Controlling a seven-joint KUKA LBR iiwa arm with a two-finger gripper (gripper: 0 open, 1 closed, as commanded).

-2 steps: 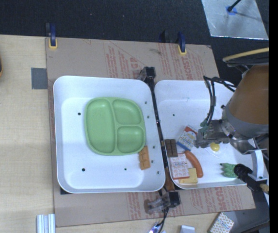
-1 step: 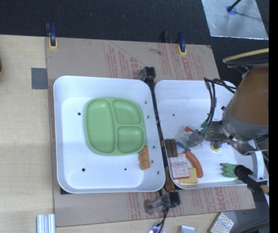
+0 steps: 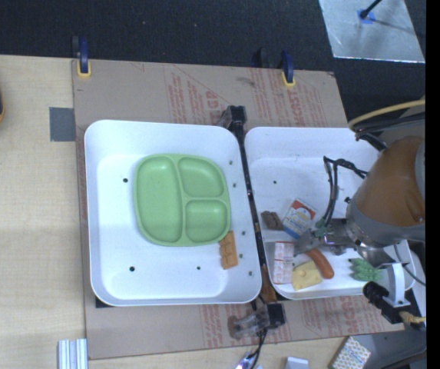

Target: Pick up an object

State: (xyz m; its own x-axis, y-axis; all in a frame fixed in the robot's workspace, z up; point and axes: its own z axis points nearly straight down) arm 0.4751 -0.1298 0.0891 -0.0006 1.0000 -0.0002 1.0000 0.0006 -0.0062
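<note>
Down at the near end of the right bin [image 3: 281,141] you see the small objects bunched together: a red sausage [image 3: 322,263] touching a yellow cheese wedge [image 3: 306,276], a pink-and-white packet [image 3: 283,260] just left of them, a small carton [image 3: 299,216] a little farther back, and a green leafy piece [image 3: 365,268] to the right. Your gripper [image 3: 317,242] hangs just above the sausage; you cannot tell its state. Over in the left bin [image 3: 97,206] lie a green divided plate [image 3: 181,199] and an orange cracker [image 3: 228,250].
</note>
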